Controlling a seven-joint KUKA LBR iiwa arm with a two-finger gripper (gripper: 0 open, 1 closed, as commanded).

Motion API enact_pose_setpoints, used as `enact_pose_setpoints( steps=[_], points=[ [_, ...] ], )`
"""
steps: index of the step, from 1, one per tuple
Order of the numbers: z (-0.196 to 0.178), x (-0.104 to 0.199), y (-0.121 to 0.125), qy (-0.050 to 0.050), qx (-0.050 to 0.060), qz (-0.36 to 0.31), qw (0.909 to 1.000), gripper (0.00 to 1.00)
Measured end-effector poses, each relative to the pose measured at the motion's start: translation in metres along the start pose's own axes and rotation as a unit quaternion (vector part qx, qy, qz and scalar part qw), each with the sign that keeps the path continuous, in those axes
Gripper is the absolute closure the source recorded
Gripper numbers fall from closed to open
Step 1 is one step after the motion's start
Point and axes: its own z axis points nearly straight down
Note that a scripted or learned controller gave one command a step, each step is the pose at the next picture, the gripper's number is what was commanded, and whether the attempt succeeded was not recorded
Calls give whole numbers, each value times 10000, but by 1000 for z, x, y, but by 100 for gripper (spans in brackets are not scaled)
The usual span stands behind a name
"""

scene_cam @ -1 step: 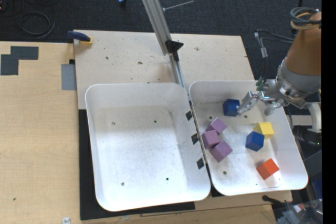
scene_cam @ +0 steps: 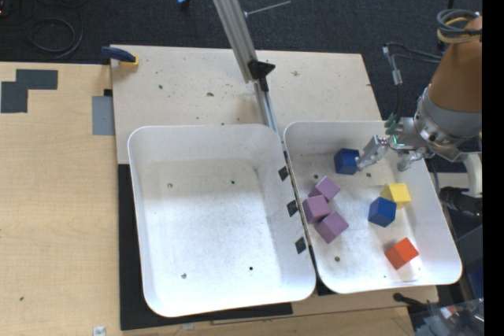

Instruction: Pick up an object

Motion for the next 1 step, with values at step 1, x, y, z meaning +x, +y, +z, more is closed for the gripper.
enact_pose_setpoints(
  steps=[1],
  points=[
    [61, -5, 5, 3, 30, 2, 10000, 0]
  ],
)
